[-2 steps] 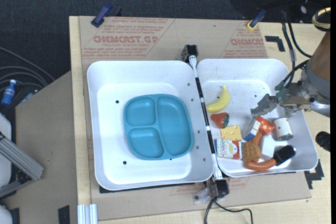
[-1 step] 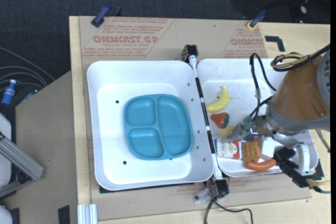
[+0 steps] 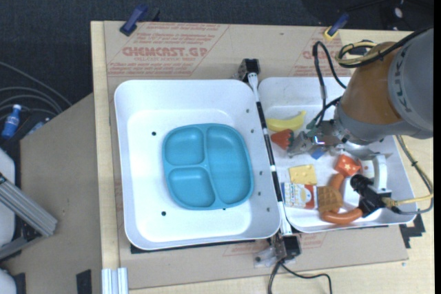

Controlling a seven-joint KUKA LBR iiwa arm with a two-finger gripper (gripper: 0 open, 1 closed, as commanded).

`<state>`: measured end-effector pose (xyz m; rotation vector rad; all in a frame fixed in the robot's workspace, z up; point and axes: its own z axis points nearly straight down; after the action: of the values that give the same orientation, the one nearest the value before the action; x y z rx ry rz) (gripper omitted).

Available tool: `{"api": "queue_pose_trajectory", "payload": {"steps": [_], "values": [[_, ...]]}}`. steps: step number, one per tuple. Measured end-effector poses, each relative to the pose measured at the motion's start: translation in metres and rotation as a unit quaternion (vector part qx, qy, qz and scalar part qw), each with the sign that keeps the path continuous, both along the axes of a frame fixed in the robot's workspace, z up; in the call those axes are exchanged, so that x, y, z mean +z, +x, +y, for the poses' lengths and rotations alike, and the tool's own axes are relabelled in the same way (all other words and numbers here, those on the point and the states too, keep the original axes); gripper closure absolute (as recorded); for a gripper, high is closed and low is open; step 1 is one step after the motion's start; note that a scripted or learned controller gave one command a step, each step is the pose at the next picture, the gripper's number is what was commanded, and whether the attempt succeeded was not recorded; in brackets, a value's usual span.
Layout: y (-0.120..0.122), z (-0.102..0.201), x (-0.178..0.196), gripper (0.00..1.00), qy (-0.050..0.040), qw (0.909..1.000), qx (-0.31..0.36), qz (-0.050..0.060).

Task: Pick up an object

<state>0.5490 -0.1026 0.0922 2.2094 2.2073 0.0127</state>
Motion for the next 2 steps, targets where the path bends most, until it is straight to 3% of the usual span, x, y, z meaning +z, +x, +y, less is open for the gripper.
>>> {"api": "queue_pose_trajectory", "payload": {"steps": [1,2], "values": [[0.067,-0.016,0.000,0.00,0.0001,1.0000,0.001,0.001],[0.068,-0.018,0.011,1.00,-0.0016,1.0000,0.000,-0.001]]}}
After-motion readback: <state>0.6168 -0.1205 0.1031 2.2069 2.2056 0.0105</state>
